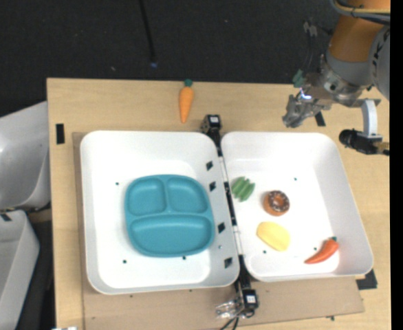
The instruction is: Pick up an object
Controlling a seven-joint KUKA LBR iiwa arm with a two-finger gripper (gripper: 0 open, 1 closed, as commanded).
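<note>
The gripper [299, 111] hangs over the bare surface [256, 105] past the far edge of the right bin [325, 150], and whether it is open or closed I cannot tell. The nearest pickable thing, a donut [276, 202], lies inside that bin, toward the near edge from the gripper.

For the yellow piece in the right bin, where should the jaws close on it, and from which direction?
Probably from straight above. The yellow piece lies flat on the floor of the right bin, a rounded oblong running up-left to down-right. Closing the jaws across its narrower width, near the middle, looks best. The donut above it and the red pepper to its right lie apart from it, leaving room on both sides.
</note>
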